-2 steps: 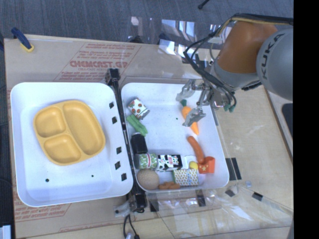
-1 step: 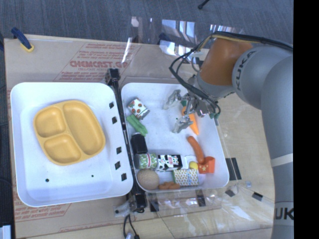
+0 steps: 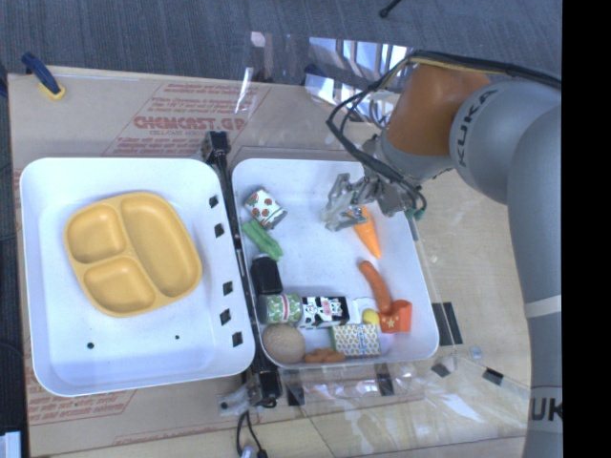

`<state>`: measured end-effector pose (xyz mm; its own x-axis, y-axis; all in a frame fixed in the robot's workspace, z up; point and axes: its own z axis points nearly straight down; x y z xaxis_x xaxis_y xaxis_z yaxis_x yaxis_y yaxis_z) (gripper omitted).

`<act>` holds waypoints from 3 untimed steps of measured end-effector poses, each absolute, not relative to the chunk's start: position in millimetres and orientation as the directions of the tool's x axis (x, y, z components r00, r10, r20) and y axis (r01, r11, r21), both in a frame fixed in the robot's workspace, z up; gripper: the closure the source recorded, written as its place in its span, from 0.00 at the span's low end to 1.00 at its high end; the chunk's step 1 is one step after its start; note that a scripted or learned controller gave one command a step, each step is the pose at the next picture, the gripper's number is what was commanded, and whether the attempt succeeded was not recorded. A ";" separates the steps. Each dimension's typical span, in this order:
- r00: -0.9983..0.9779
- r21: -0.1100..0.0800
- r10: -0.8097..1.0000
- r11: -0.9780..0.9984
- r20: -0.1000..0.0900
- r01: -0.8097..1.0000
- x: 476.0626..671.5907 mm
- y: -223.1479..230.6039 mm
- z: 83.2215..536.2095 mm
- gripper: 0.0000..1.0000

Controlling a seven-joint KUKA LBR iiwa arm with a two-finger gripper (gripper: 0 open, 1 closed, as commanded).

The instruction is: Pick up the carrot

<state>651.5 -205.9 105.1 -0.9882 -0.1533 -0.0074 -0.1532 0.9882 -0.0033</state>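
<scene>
Carrot (image 3: 368, 235) lies in right bin (image 3: 310, 175), upper-right part, pointed end toward the near side, its top end touching the gripper (image 3: 346, 201). Gripper sits just left of and above carrot's top; fingers look slightly apart w/ nothing clearly between them, carrot beside them, not clamped. Below carrot: a sausage (image 3: 375, 284) and red fries box (image 3: 394, 317). Along near wall: cow-print carton (image 3: 325, 309), egg-like ball (image 3: 284, 343). Left side: green pea pod (image 3: 261, 239), strawberry-print can (image 3: 264, 207). Left bin (image 3: 38, 351) holds yellow divided plate (image 3: 132, 252).

Orange carrot (image 3: 368, 237), tip pointing down; right bin (image 3: 305, 175)
</scene>
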 end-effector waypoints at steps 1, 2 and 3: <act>-0.972 -0.010 -0.235 0.972 -0.016 -0.234 629.2 -210.4 236.0 1.00; -0.715 0.006 -0.699 0.715 0.002 -0.699 604.0 -207.3 95.5 1.00; -0.952 -0.004 -0.306 0.952 -0.006 -0.306 577.9 -211.0 169.4 1.00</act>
<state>577.9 -211.0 169.4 -0.9520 -0.3059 -0.0056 -0.3059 0.9521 -0.0045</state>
